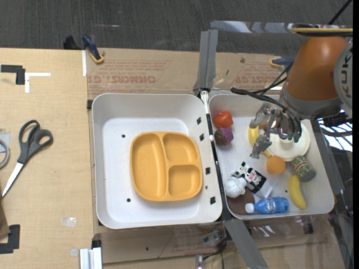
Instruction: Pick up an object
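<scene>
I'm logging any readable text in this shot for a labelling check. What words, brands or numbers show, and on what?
Red printing on the cardboard sheet behind the bins: it looks upside down or mirrored, too faint to read with confidence.
"KU", cut off by the frame edge, on the arm at the right.
Label on the blue bottle: too small to read.
Black-and-white toy: no legible text.

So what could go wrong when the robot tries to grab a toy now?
The gripper hangs over a crowded bin. The orange ball, white dish and a yellow banana lie close together below it, so it might bump one or close on two at once. The ball could also roll away when touched.
</scene>
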Controlling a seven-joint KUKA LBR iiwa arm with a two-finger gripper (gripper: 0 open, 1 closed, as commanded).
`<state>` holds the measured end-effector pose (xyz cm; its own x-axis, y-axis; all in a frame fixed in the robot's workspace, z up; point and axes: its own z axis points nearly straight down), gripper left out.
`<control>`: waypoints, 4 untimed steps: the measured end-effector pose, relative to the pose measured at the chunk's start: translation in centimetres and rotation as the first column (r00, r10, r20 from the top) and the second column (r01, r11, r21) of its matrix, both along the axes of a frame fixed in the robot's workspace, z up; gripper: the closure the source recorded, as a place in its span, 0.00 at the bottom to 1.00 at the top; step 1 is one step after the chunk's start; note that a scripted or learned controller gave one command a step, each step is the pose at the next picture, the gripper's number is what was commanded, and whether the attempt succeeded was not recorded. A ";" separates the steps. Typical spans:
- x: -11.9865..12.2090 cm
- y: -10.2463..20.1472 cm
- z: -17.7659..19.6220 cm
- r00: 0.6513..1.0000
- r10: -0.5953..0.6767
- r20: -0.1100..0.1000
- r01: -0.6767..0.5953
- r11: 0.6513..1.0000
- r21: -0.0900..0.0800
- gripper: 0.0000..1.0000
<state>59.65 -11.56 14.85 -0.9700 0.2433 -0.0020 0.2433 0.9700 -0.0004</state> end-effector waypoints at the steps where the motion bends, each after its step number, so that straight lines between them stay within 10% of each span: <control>1: 3.4 0.5 -5.5 0.998 -0.067 0.004 0.067 0.998 0.000 0.00; 2: 3.6 0.6 -4.3 0.998 -0.064 0.010 0.064 0.998 -0.001 1.00; 3: 2.8 5.3 6.4 0.989 -0.147 0.003 0.147 0.989 0.001 1.00; 4: -8.0 4.4 12.2 0.928 -0.373 -0.001 0.373 0.928 0.000 1.00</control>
<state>51.62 -7.18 27.08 -0.8093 0.5874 -0.0011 0.5874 0.8093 -0.0006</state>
